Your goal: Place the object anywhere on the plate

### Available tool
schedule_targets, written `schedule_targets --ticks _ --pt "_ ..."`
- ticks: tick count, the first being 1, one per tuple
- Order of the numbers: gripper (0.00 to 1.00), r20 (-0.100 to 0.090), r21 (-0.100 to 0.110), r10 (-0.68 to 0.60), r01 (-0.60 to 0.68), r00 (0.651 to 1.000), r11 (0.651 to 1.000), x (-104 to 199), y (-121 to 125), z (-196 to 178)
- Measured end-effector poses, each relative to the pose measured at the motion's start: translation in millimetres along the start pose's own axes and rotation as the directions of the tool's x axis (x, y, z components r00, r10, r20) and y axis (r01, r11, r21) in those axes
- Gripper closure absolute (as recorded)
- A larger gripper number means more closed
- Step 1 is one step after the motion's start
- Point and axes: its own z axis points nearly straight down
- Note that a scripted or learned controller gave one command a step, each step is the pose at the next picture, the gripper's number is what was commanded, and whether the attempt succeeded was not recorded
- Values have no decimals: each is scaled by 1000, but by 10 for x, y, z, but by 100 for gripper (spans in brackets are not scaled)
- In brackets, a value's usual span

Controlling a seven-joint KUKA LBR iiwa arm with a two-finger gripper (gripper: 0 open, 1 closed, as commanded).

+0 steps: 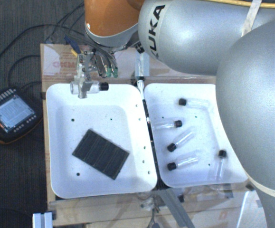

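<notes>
A dark grey, ribbed rectangular plate [100, 154] lies tilted on the floor of the left bin [61, 184], toward its front. My gripper [83, 85] hangs over the bin's back left corner, well behind the plate. It is shut on a clear tube with a black cap [102, 86]. The tube lies level across the fingers, with its cap sticking out to the right and its clear end to the left.
The right bin [232, 175] holds several more clear tubes with black caps, such as one [180, 141] near its middle. The arm's big grey body covers the right side and top of the view. A teach pendant [9, 114] lies on the floor at left.
</notes>
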Motion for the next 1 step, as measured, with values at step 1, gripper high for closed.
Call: schedule_targets --ticks 1 --pt "100 1 0 -165 165 986 986 -245 -40 -1208"
